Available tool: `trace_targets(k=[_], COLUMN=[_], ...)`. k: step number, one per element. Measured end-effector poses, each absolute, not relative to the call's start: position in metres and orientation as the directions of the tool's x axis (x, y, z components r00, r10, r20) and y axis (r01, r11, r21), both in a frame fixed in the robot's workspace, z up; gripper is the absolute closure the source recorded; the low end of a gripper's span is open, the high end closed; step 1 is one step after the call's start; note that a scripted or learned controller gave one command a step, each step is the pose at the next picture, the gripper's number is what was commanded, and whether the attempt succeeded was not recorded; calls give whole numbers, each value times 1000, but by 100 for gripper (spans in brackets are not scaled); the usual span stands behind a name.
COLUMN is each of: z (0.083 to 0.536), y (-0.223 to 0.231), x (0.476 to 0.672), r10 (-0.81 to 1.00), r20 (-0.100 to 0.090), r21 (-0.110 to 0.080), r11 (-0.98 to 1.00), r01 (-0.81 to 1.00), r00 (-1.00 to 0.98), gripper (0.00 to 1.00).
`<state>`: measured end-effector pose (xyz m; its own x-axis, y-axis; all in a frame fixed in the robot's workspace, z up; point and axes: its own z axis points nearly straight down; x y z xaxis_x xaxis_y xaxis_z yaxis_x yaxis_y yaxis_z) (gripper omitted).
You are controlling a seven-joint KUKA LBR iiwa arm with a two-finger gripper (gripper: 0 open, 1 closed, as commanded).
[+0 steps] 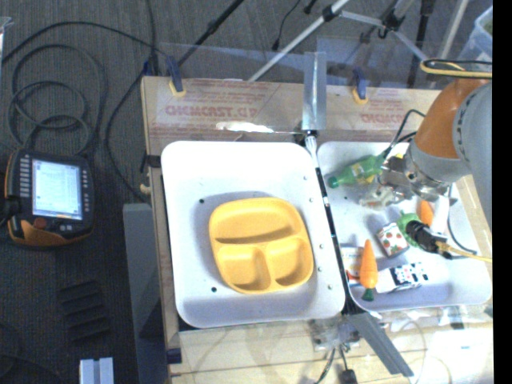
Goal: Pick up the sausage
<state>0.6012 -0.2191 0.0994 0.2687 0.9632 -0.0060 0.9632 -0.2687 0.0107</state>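
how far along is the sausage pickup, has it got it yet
Nothing looks done yet. The arm is over the right bin, with its hand low near the green bottle at the bin's far end, and nothing can be seen held. I cannot pick out a sausage with certainty among the bin's small items, such as the carrot. Finding, gripping and lifting it all remain.

yellow tray [260, 242] in left bin [184, 214]; carrot [367, 266] right.

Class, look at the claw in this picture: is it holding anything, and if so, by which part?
It cannot be told. The claw is low in the right bin beside the green bottle, but nothing visibly sits in its grasp.
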Motion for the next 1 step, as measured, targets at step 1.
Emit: trace_targets(k=[1], z=[89], y=[-214], x=[653], r10=[994], r20=[-9], r21=[8], r11=[-107], r01=[994], r00=[108], gripper=[100])
